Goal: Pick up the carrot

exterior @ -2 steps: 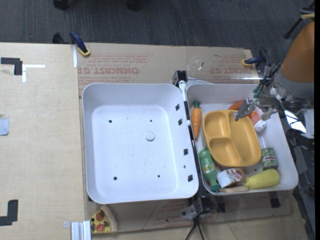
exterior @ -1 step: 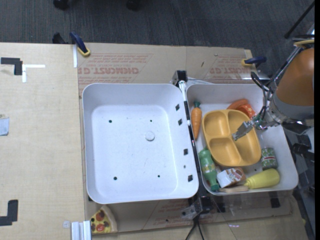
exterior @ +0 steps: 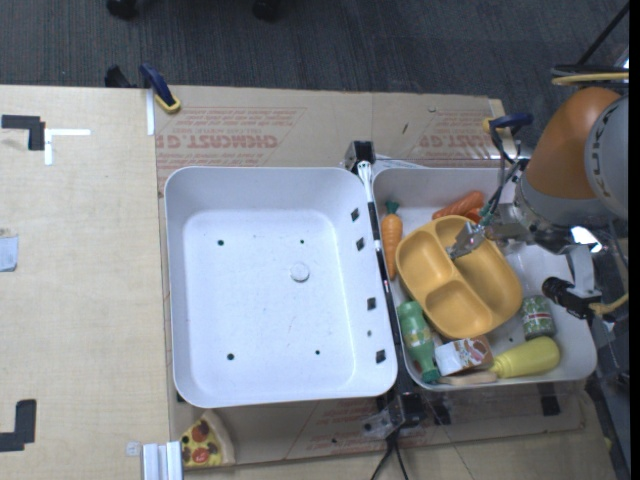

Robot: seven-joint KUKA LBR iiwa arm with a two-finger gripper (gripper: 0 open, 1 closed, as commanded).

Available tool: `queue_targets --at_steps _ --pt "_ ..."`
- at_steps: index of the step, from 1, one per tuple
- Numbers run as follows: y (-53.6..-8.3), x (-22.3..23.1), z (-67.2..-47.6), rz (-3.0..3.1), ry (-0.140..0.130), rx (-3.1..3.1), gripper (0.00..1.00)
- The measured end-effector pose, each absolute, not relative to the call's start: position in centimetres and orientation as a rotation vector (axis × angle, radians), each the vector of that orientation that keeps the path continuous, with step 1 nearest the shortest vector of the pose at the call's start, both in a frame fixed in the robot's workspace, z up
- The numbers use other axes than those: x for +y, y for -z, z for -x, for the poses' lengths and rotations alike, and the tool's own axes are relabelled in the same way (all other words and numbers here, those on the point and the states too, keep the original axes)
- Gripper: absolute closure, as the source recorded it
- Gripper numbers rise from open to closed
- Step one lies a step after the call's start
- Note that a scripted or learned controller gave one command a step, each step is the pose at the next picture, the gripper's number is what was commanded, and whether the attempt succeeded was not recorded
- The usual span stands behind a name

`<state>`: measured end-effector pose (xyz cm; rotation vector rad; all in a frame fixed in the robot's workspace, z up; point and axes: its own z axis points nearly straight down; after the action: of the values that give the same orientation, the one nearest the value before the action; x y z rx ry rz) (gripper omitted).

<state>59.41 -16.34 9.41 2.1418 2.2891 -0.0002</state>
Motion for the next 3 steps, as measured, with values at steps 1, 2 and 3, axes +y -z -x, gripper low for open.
queue_targets --at_steps 1,2,3 --pt "-9.3 -21.6 -61.6 -1.99 -0.009 2.437 0.0" --pt "-9.2 -21.8 -55.0 -1.828 -0.007 2.556 0.0" --pt "-10.2 -22.1 -55.1 -1.832 -0.004 2.547 1.0"
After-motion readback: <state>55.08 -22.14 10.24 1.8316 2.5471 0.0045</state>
